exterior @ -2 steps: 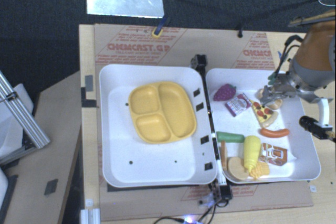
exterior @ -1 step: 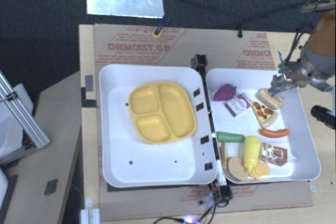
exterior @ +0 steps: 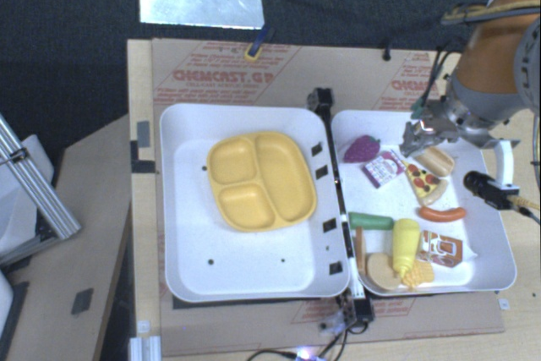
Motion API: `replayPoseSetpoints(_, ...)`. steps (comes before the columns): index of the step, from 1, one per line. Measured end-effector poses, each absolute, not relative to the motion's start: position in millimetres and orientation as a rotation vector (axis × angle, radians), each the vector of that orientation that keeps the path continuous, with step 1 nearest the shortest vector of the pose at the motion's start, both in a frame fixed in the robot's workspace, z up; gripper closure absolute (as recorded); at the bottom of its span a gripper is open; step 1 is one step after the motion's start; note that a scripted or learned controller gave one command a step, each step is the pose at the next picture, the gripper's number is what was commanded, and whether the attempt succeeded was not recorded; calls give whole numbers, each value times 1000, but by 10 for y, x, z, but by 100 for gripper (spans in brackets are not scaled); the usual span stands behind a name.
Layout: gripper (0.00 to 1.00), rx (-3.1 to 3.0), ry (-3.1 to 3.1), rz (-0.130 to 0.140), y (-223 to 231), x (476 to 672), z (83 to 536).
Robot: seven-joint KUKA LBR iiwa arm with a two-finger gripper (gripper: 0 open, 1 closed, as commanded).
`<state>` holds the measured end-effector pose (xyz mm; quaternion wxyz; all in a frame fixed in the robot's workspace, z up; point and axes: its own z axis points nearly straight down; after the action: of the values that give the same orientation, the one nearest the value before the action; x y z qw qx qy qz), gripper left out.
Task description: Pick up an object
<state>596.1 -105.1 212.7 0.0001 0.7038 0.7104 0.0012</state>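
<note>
Hovering low over the right bin [exterior: 504, 254], the gripper [exterior: 417, 136] sits just beside the hot dog bun [exterior: 434, 160], likely its target; its grip state I cannot tell

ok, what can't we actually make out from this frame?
- Two-finger gripper, camera view: small and dark against the wrist, so open or shut cannot be told, nor whether it touches the tan toy bun beside it.
- Grey arm with orange band: cut off by the right edge.
- Small purple printed packet and red-and-white printed box: print too small to read.
- Round tan toy: partly hidden by the yellow toy bottle.
</note>
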Motion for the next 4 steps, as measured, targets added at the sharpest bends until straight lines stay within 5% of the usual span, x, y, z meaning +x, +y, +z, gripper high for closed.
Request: replayPoseSetpoints(4, 100, 2211, 2232, 4, 945, 5953, 2167)
